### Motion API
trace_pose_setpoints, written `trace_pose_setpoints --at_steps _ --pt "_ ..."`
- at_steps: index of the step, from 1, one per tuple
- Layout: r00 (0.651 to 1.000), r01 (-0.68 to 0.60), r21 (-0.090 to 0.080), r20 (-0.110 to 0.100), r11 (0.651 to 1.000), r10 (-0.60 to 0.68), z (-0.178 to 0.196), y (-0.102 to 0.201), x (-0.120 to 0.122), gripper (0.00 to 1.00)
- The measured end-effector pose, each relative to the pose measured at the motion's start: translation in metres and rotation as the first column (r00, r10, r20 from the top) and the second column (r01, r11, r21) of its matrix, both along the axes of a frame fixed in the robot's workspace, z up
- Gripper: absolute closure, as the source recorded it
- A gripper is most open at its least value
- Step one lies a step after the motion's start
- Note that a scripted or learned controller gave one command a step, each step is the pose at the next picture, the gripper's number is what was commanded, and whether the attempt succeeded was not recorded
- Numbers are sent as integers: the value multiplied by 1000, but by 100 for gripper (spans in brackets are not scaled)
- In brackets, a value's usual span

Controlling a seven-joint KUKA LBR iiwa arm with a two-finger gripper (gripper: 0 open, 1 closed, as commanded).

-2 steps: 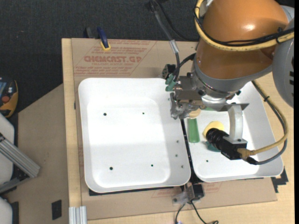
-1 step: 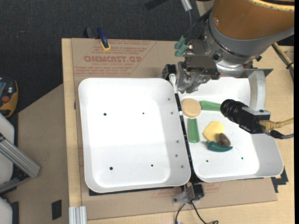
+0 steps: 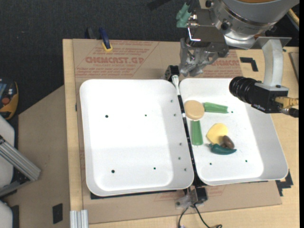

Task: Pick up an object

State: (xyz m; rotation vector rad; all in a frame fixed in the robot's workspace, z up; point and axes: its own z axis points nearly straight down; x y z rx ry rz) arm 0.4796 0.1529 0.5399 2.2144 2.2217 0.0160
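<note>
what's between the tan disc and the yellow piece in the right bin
In the camera view, an upright green stick lies between the tan disc and the yellow piece, just below the disc.

Your grey arm with the orange band (image 3: 256, 4) enters from the upper right, its broad wrist housing tilted down and leftward. Your metal two-finger pincer (image 3: 194, 64) hangs below it, pointing downward, raised and clasping nothing. A black cylindrical unit (image 3: 249, 93) projects from a white bracket (image 3: 271, 63) on the wrist's right flank.
</note>
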Motion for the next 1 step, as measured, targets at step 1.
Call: trace_pose_setpoints --at_steps 1 --pt "1000 2 -4 -10 1000 -2 -5 -1 0 0"
